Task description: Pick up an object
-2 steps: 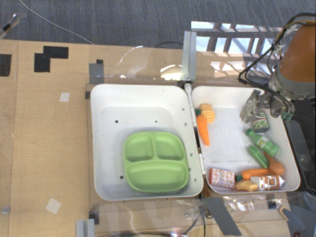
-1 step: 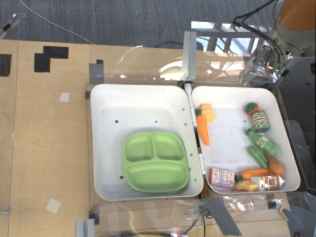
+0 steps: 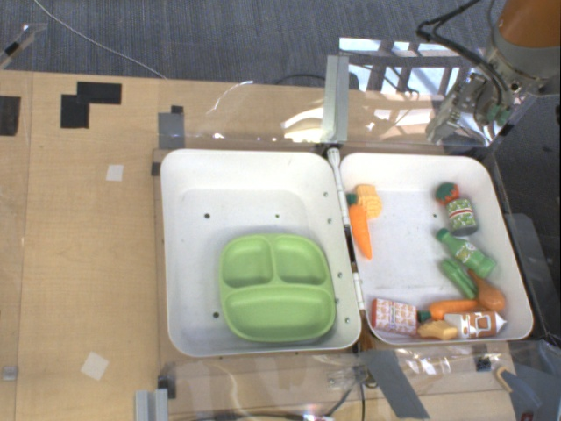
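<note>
My gripper (image 3: 466, 117) hangs above the far edge of the right bin (image 3: 412, 235), near its back right corner, with nothing visibly in it. The bin holds toy food. An orange carrot (image 3: 360, 231) and a corn cob (image 3: 369, 202) lie by its left wall. A small can (image 3: 460, 216) and a green bottle (image 3: 465, 254) sit along the right side. At the front lie a printed box (image 3: 394, 316), a second carrot (image 3: 456, 307), an orange ball (image 3: 492, 299) and a white bottle (image 3: 479, 324).
The left bin (image 3: 193, 235) carries a green divided plate (image 3: 276, 286) toward its front. A metal frame (image 3: 394, 68) stands behind the bins. Black markers (image 3: 88, 102) are on the wooden bench at far left.
</note>
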{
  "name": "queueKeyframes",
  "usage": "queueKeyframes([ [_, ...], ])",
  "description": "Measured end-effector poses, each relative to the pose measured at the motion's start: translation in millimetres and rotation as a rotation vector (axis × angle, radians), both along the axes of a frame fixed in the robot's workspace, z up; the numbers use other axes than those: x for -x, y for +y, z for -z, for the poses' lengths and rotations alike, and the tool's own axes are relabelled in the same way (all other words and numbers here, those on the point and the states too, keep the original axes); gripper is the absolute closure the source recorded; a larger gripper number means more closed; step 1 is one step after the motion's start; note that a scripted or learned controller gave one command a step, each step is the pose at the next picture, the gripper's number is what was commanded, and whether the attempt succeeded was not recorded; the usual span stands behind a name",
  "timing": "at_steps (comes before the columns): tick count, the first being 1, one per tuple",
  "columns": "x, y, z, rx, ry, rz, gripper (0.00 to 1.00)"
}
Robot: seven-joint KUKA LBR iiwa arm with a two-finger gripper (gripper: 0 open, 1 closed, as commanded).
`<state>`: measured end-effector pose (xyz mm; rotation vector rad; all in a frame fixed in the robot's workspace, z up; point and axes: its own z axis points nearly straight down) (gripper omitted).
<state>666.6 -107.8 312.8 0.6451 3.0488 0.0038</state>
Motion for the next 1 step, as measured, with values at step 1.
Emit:
queueKeyframes([
  [1, -2.1, 1.2, -13.7, 0.002, -0.011, -0.005, 1.0],
])
